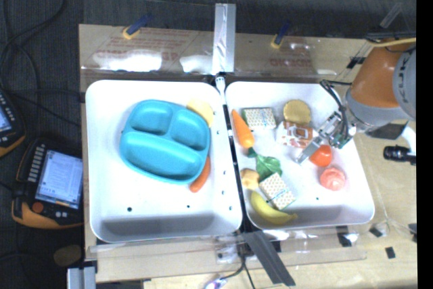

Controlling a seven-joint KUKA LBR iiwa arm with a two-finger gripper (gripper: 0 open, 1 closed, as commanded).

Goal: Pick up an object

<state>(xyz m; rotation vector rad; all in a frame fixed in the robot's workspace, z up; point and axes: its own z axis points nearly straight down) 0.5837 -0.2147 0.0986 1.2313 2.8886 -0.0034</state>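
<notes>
From my feed, the gripper [323,143] sits low in the right bin [362,203], right over a small round red-orange tomato [323,156], smooth and glossy, touching or nearly touching its top. I cannot tell how the fingers stand. A paler pink-red round fruit [333,178] lies just beside it, toward the near wall. In the left bin [101,213] a blue divided plate [164,140] rests.
</notes>
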